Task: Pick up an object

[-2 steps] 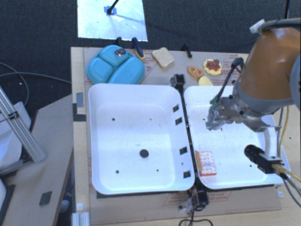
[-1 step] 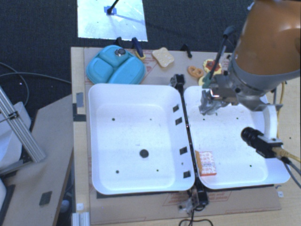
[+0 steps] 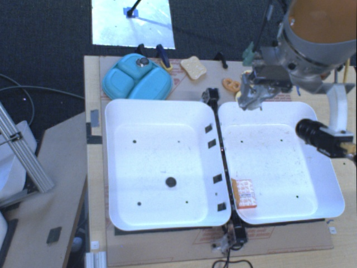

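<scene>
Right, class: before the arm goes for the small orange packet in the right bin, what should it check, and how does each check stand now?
1. Target in view: the orange packet lies flat in the right bin, near its front left corner. Ok.
2. Nothing stacked on the packet. Ok.
3. Gripper above the packet: it hangs over the bin's back rim, far from it. Not ok.
4. Whether the jaws are open: cannot tell.
5. Room to grasp: the packet sits close to the bin's left wall. Cannot tell.
6. Small dark disc sits in the left bin, off the path. Ok.
</scene>
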`<state>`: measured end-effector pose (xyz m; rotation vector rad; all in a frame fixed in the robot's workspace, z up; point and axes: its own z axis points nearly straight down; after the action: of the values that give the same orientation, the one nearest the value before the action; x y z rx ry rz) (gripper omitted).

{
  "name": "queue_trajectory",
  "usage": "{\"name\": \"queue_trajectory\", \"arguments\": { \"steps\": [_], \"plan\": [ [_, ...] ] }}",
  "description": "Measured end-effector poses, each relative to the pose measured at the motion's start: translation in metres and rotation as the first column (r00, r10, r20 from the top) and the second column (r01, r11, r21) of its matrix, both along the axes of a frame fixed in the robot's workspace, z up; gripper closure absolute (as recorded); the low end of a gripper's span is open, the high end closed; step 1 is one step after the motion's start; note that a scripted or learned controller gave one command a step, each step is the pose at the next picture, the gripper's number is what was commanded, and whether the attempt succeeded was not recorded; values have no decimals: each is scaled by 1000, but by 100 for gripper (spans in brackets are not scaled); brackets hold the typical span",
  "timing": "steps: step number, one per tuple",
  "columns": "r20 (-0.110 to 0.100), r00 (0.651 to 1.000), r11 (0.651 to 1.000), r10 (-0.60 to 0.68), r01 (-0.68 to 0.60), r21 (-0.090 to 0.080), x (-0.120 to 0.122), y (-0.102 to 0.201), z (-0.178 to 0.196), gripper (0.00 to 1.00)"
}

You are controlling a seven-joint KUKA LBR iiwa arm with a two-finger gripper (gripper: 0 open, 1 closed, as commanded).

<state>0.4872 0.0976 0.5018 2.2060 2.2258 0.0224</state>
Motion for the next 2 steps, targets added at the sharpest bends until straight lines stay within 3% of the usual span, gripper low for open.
{"name": "queue_trajectory", "arguments": {
  "steps": [1,2],
  "plan": [
    [-17,1000,1000,0,0,-4,2,57,-60,100],
    [-9,1000,1000,2,-2,-3,3,54,-46,100]
  ]
}}
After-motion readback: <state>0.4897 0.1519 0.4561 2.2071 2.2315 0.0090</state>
